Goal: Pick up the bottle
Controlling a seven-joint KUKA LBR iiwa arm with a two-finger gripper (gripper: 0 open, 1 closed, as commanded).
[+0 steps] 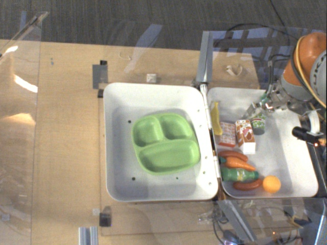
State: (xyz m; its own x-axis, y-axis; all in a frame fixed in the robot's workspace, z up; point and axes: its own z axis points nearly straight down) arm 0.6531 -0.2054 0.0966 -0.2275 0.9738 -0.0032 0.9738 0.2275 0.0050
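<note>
We see the bottle (239, 175) lying flat near the right bin's (291, 157) front edge, its long axis running left to right, between a carrot (239, 163) and a sausage (247, 185). We cannot make out which end is its cap. The gripper (261, 107) hangs at the bin's back edge, well apart from it; its grip we cannot tell.

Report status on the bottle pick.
Hand at the right bin's far end, over a small dark cup. Bottle lying flat at near end, untouched. Carrot and sausage crowd it on both sides.
</note>
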